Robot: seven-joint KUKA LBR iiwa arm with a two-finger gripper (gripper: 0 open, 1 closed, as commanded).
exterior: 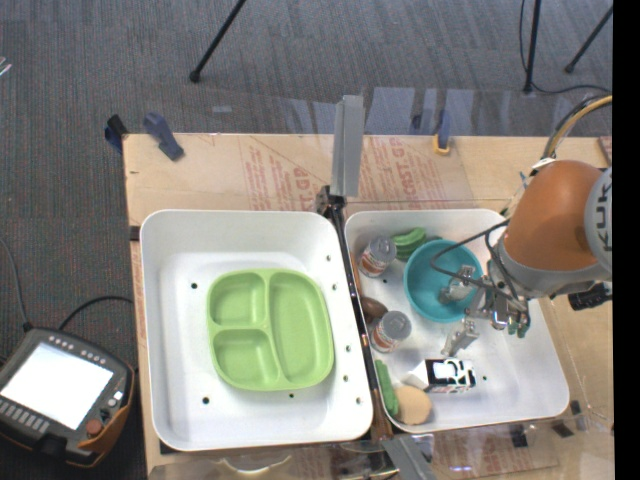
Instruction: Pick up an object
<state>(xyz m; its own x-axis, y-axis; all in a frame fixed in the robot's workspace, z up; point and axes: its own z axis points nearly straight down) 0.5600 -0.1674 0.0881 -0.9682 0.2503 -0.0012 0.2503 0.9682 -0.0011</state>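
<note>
While the arm (pixel 560 223) reaches in from the right over the right bin (pixel 540 383), its gripper (pixel 485 313) hangs low above the bin's middle, just right of the teal bowl (pixel 435 283). Whether it is released or clenched cannot be told: the metal parts at its tip blur together against the white floor, and nothing can be seen caught in them.

The things to be picked up lie to its left and below it. The teal bowl sits just beside the gripper, its right rim partly covered by the wrist hardware. A black-and-white carton (pixel 450 374) lies below the gripper, near but apart from it. A tan rounded object (pixel 413 404) rests just left of the carton at the bin's front edge. Two small jars with grey lids stand along the bin's left wall, one (pixel 378 254) by the bowl's upper left, the other (pixel 392 328) below the bowl. A green item (pixel 408 238) peeks out behind the bowl, mostly hidden; its shape is hard to make out. A dark brown thing (pixel 373 308), perhaps rounded, lies between the jars.

The left bin (pixel 165 268) holds a green divided plate (pixel 270 328).
</note>
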